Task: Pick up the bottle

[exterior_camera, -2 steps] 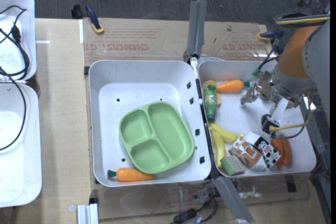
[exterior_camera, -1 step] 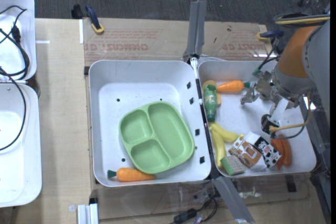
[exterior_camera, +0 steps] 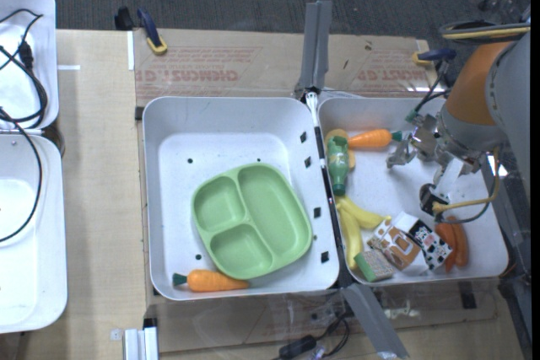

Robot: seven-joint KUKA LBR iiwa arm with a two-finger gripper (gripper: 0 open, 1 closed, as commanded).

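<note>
The green bottle (exterior_camera: 337, 163) lies on its side in the right bin (exterior_camera: 498, 261), tight against that bin's left wall, its long axis running along the wall. Its top end touches or nearly touches a yellow piece and the blunt end of a carrot (exterior_camera: 371, 138); below it a banana (exterior_camera: 353, 219) curves away toward a heap of small cartons (exterior_camera: 405, 244) and a red sausage-like toy (exterior_camera: 456, 242). It looks like a small hollow plastic thing, so I'd judge it light, stiff and rather smooth, likely to roll or skid if nudged from one side. The plain middle of the body seems the best place to pinch, across its width, though the wall leaves little room for a finger on that side.

The gripper (exterior_camera: 403, 153) hangs over the same bin, right of the carrot and apart from the bottle. Whether its fingers are spread or closed, I cannot tell from here; nothing is visibly held.

In the left bin (exterior_camera: 164, 206) sit a green divided plate (exterior_camera: 251, 220) and a second carrot (exterior_camera: 211, 281)
</note>
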